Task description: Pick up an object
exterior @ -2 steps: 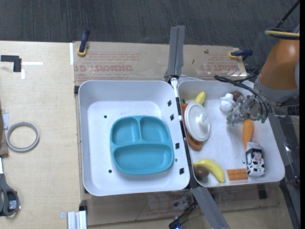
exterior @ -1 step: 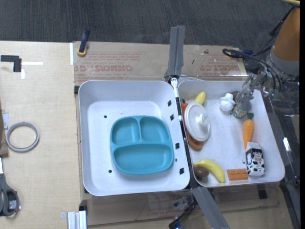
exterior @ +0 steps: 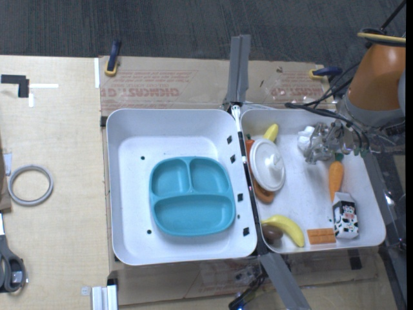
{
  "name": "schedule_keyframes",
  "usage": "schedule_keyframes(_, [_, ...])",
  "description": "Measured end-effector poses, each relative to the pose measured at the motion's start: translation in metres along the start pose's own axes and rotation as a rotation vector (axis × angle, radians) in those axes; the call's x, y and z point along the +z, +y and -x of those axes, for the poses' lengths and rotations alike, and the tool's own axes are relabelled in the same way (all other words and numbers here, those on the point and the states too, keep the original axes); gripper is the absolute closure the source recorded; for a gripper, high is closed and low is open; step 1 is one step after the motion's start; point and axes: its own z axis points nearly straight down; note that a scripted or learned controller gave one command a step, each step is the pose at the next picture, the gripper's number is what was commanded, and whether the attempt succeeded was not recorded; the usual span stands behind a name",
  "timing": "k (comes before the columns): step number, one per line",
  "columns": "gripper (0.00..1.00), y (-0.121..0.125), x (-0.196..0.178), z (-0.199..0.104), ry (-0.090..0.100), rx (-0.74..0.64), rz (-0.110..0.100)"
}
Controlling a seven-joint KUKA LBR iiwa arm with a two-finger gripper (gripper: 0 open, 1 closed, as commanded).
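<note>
My gripper hangs low over the far part of the right bin, with the orange-banded arm behind it. Just below and to its right lies an orange carrot. A small cow-print carton and a flat orange block lie at the bin's near right. A banana with a brown piece beside it lies at the near left. A white round lid rests against the left wall over something orange-brown. A small yellow item lies beyond it.
The left bin holds a blue divided plate. On the wooden bench at far left lie a grey tape ring and scissors. Cardboard with a yellow-blue clamp lies behind the bins.
</note>
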Motion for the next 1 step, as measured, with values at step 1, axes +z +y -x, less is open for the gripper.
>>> schedule_keyframes(1, [1.0,-0.0427,0.0211,-0.0634,0.001,-0.279,0.0])
